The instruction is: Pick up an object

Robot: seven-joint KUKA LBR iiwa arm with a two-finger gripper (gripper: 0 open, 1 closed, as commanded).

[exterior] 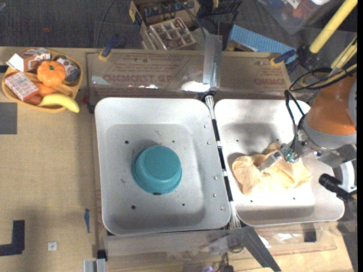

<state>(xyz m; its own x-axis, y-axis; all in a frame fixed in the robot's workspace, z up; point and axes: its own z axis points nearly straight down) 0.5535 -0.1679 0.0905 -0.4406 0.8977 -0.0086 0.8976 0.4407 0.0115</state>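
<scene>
Inspection begins at the lower edge of the frame and proceeds upward.

Left bin (110, 208): a teal bowl (157, 169) sits mouth-down left of centre frame, well apart from the arm.

Right bin (329, 211): a pale cloth (249, 174) lies crumpled in the lower right of the frame. Its long axis runs left to right, with the bunched end pointing left toward the divider and the flatter end spreading right beneath the wrist.

The gripper (272, 159) reaches in from the right, tilted down and left, with its tip at the upper middle of the cloth. The cloth's bulk therefore lies below and to the left of the jaws. Whether the jaws are apart or closed cannot be told; folds hide the tip. No grip can be confirmed.

Judgement: the pick appears to be at contact stage, and success depends on the tip catching a fold.

Upper left of frame: a fruit plate (11, 89), off the bins.
</scene>
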